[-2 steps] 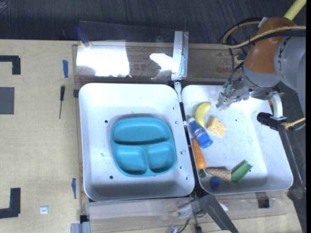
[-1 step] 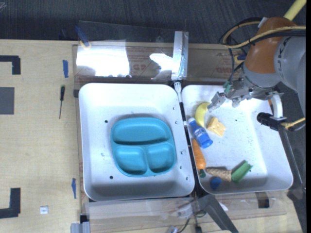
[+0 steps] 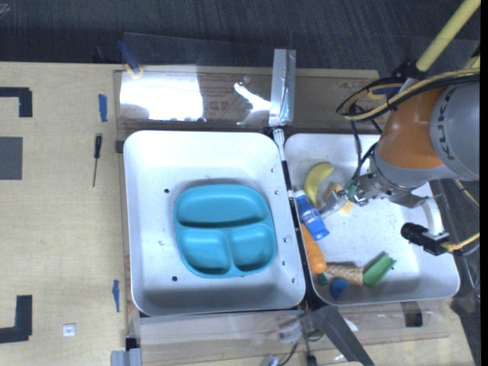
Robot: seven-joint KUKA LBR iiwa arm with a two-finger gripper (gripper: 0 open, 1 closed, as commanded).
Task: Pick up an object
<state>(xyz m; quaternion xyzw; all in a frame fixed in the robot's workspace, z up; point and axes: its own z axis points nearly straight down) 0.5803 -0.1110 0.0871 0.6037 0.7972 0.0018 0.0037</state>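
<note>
My gripper (image 3: 338, 197) is low in the right bin (image 3: 427, 284), at its left side. It hangs just right of a yellow rounded object (image 3: 318, 178) and just above a blue-and-white object (image 3: 310, 218); whether it touches either is unclear. An orange carrot-like piece (image 3: 313, 255) lies along the bin's left wall. Near the front lie a green block (image 3: 377, 270), a brown stick (image 3: 341, 270) and a small blue piece (image 3: 337, 287).
The left bin (image 3: 145, 166) holds a blue divided plate (image 3: 224, 229). A metal divider (image 3: 281, 90) and clear sheet stand behind the bins. The right bin's middle and right floor is bare white.
</note>
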